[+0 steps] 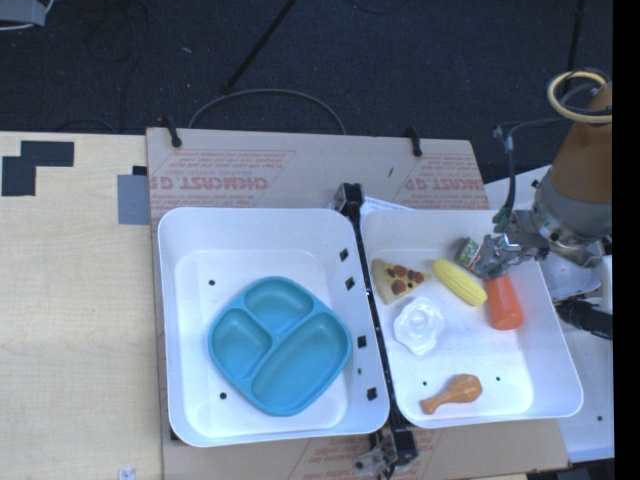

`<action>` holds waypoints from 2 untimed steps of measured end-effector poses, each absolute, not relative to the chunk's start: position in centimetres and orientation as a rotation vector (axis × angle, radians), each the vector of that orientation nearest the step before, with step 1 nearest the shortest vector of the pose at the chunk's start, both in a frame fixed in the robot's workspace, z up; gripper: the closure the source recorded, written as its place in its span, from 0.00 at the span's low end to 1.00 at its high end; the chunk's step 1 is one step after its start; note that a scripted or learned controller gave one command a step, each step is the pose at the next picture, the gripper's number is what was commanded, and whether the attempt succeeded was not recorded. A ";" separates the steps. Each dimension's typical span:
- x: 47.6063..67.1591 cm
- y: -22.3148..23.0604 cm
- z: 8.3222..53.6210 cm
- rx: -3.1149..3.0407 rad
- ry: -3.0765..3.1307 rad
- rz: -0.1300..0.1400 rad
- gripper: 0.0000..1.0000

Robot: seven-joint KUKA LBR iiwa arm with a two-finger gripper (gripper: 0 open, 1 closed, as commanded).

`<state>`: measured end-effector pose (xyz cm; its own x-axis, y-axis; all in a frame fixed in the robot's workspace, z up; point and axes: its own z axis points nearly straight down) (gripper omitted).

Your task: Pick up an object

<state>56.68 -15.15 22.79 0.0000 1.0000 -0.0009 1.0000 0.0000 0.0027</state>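
Two shallow white bins side by side at frame centre: left bin (185,238), right bin (545,368).

In the left bin, lower middle of the frame: a blue divided plate (279,344), lying flat.

In the right bin, from upper left to lower right:
- pizza slice toy (396,279), near the dividing wall
- yellow corn cob (459,281), just beside the pizza slice, tilted
- small green-and-yellow item (468,250), at the bin's upper right, too small to identify
- orange cylinder (504,303), right of the corn, just below the gripper
- white crumpled object (418,326), at bin centre
- drumstick toy (452,392), near the lower edge

Gripper (497,252) at the right of the frame, low over the bin's upper right, beside the green-and-yellow item. Cannot tell whether open or closed; nothing visibly gripped.
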 end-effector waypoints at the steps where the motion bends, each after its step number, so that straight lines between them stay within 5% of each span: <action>1: 56.8 -15.3 27.1 2.218 2.221 0.002 1.00; 2: 56.7 -9.7 25.6 2.221 2.228 -0.002 1.00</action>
